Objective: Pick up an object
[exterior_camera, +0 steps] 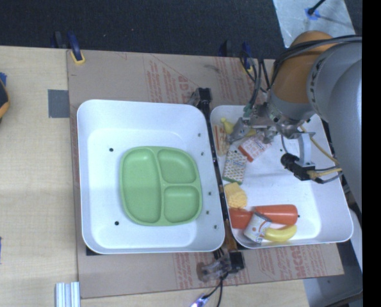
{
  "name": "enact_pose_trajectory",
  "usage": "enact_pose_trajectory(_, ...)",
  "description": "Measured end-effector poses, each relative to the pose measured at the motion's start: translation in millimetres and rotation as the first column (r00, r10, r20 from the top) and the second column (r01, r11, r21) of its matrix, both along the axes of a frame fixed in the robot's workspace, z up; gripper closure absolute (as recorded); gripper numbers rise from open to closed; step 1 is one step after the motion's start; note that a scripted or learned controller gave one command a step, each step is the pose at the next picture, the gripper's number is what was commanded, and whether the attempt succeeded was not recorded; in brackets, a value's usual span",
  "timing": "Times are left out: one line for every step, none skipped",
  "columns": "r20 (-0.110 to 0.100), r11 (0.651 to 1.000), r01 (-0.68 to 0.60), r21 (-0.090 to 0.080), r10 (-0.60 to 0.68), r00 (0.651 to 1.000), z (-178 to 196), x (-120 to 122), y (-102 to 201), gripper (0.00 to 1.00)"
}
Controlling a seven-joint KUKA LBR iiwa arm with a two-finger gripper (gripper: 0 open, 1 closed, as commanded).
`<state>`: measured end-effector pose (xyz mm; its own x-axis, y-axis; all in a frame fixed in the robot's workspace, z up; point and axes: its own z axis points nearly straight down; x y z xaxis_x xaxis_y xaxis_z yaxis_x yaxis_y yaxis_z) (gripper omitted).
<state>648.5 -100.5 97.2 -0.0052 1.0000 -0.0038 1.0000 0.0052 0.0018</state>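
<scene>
Bins side by side: left bin (94,171) holds a green divided plate (159,185). Arm's claw (254,128) sits low in right bin (328,216), finger state unreadable. Orange carrot (276,213), corn cob (235,196), banana (281,234) lie nearer the front.

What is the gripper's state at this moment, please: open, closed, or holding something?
Gripper: it cannot be told; it sits low over the far end of the right bin, above the small packets.
</scene>
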Motion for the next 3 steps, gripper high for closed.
enact_pose_trajectory(0.01, 1.0, 0.001, -0.003, -0.001, 1.0, 0, -19, 5, 0.0)
enact_pose_trajectory(0.008, 1.0, 0.001, -0.002, -0.001, 1.0, 11, -19, 5, 1.0)
enact_pose_trajectory(-0.006, 1.0, 0.001, 0.002, -0.001, 1.0, 7, -68, -24, 1.0)
